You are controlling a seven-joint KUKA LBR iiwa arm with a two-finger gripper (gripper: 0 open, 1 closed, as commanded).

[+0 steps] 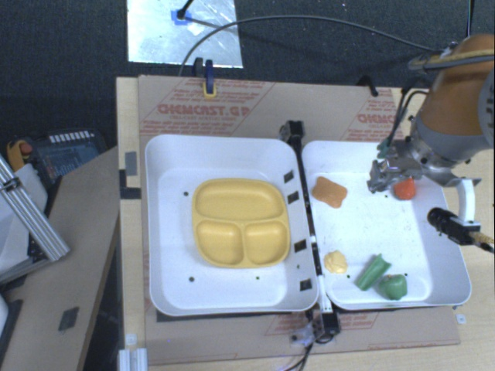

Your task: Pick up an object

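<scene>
Red tomato-like object (404, 189) is seen touching the gripper (384, 178), just toward the arm's side of the fingertips, in the right bin (433, 277); whether it is clasped cannot be told. An orange piece (330, 192) lies opposite, near.

The arm (456, 99) is running off the view's right edge, so its upper part is cut away. The gripper (384, 178) is covering part of the red-orange object (405, 189) near the right bin's (387, 149) far edge; its fingers are blurring together, too small to read.
</scene>
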